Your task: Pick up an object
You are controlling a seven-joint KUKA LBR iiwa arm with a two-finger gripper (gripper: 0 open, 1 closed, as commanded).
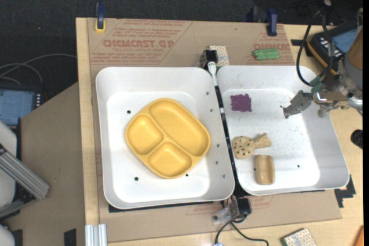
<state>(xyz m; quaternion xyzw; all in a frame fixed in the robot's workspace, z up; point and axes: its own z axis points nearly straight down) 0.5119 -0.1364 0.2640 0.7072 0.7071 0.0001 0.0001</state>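
Observation:
The right bin holds three small objects: a purple square piece at its back left, a tan spotted cookie-shaped piece by its left wall, and a tan cylinder near its front. My gripper hangs over the bin's back right part, to the right of the purple piece and apart from it. Its two fingers are spread open, with nothing between them.
The left bin holds a yellow divided plate. A green object lies on the bench behind the right bin. Black cables hang near the arm at the right.

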